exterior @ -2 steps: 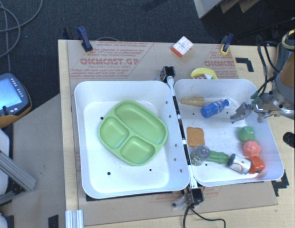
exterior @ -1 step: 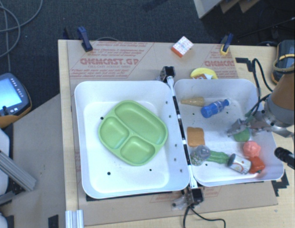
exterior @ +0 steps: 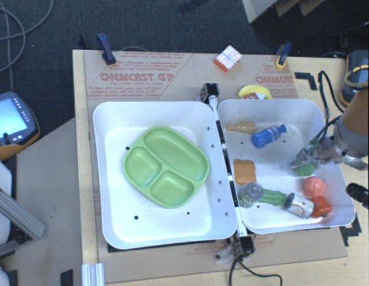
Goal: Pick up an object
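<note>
Green object, small, lies in the right bin near its right wall, w/ the gripper right on top of it; too covered to read its long axis. Arm reaches in from the right edge, wrist low, claw angled down-left. Grip state: can't tell. Count: 2 white bins, 1 green divided plate in the left bin, 1 blue bottle pointing up-right, 1 orange ball.

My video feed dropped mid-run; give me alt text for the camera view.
The gripper sits low in the right bin over a small green object, near a blue bottle and an orange ball. The left bin holds a green divided plate.
</note>
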You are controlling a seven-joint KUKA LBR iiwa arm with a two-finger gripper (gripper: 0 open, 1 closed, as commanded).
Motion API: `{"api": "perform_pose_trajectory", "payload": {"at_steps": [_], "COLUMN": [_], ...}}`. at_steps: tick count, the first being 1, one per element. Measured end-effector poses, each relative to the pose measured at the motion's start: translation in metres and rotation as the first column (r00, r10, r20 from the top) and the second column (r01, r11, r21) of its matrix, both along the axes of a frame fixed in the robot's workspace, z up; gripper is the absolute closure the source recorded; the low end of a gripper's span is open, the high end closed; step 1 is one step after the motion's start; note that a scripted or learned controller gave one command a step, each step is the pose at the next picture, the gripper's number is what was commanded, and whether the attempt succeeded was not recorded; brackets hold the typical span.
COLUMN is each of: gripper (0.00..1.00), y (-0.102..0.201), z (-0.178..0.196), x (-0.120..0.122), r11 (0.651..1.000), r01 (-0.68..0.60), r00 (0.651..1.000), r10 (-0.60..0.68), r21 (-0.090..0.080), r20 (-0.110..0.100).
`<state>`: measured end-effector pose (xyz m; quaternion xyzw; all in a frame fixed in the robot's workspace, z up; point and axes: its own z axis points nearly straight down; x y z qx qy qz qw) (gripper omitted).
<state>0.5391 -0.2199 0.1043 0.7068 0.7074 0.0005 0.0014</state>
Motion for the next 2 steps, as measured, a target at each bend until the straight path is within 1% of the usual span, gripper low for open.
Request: {"api": "perform_pose_trajectory", "payload": {"at_steps": [1, 2], "gripper": [1.00, 1.00], "y": [0.094, 0.159], "z": [-0.019, 0.086], "x": [0.019, 0.016], "r11": [1.000, 1.000], "r01": [-0.007, -0.006], "r00": [1.000, 1.000], "r10": [0.007, 0.006], "r21": [0.004, 0.002], "r20": [-0.001, 0.005]}}
